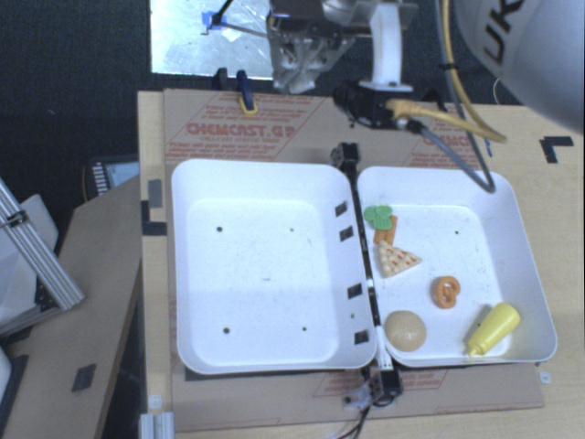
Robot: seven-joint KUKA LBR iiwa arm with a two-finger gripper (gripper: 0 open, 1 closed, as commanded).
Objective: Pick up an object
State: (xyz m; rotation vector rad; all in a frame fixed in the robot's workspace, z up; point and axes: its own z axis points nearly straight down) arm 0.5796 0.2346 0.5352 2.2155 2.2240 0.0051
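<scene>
My gripper (297,73) hangs high above the bench's far edge, beyond the left bin (196,273), well away from every object. Nothing shows between its fingers. The right bin (521,236) holds a carrot with a green top (382,222), a tan cracker wedge (397,261), an orange pretzel (446,292), a round beige bun (406,330) and a yellow squeeze bottle (493,328) lying in the near right corner.
A black hinge strip (361,254) divides the two bins. Yellow and grey cables (448,122) trail over the far edge of the right bin. A blue clamp (245,90) sits at the bench's back edge. An aluminium rail (32,254) stands at left.
</scene>
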